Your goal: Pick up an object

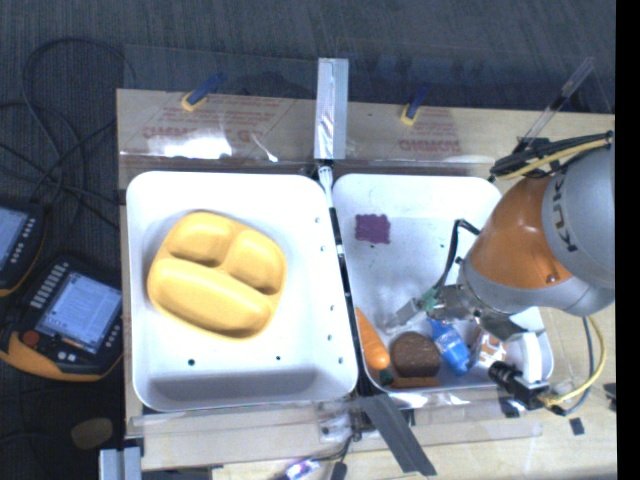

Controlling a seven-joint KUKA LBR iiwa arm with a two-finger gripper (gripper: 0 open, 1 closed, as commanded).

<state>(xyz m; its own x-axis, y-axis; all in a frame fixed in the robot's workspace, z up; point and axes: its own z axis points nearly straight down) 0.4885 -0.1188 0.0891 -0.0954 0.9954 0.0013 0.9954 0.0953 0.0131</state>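
Blue object (450, 346) in the right bin (400, 203), just right of a brown lump (414, 354), carrot (372, 342) left of the lump, purple patch (372, 228) beyond, gripper (447, 320) over the blue object, grip state unclear, yellow mass (215, 271) in the left bin (150, 193).

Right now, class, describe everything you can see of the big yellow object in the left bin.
The yellow object is large, smooth and rounded, like soft foam or plastic shaped as bread rolls: two lobes at the back, one long lobe in front, with creases between. It lies flat on the floor of the left bin, towards its left half, apart from the arm.
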